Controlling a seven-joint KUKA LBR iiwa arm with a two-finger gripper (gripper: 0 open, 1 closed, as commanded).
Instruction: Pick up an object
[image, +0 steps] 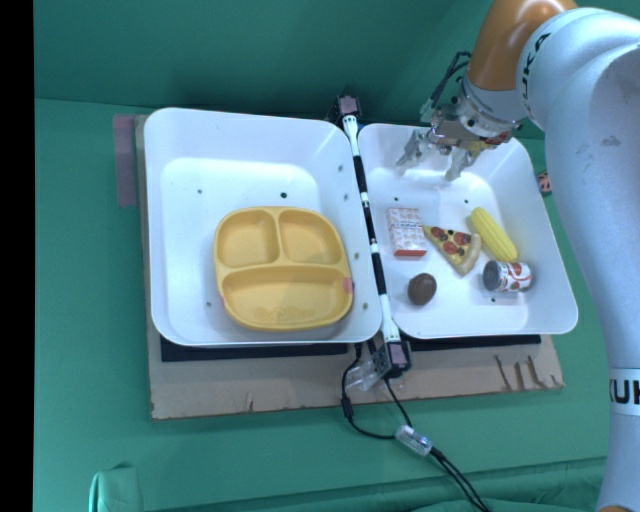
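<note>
The right bin (545, 305) holds a small red and white carton (405, 231), a pizza slice (454, 246), a yellow corn cob (492, 234), a brown round item (421, 289) and a small can lying on its side (506, 276). My gripper (433, 162) hangs over the far part of this bin, above and behind the objects. Its fingers (410, 152) are spread apart and open, with nothing between them.
The left bin (180, 170) bears a yellow divided plate (283, 268). A black-and-white divider bar (366, 215) runs between the bins. Cables (400, 432) trail off the front of the cardboard base. The grey arm (600, 200) fills the right side.
</note>
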